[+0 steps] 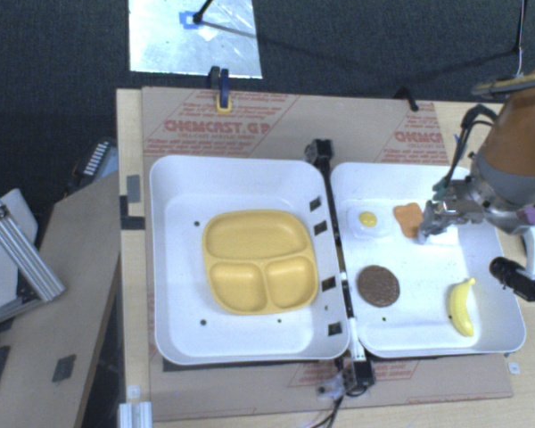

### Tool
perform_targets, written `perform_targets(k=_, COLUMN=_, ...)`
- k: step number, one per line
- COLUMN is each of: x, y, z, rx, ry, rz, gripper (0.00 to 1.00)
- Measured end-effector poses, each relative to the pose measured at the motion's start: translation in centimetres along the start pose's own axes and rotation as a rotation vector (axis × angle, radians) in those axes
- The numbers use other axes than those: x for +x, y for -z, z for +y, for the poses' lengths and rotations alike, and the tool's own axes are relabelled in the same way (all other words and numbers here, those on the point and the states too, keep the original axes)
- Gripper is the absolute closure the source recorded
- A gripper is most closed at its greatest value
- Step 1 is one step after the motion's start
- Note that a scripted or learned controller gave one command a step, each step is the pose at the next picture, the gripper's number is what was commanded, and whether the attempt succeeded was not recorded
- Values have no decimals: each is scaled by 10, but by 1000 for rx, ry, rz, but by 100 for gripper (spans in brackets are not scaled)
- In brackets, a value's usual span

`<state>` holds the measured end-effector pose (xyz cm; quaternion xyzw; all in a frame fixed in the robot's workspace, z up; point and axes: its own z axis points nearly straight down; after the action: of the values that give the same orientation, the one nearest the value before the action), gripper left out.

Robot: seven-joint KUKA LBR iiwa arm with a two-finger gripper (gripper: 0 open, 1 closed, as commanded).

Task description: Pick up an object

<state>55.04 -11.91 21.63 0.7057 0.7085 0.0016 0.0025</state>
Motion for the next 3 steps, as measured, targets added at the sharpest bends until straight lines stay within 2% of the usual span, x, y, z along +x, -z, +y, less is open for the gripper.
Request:
perform_targets(k=2, x=117, y=-7, z=18, rx=3, ry=7, rz=4, gripper=100)
perform_targets(k=3, x=165, y=5, z=39, rx=1, ry=6, rz=4, gripper=100)
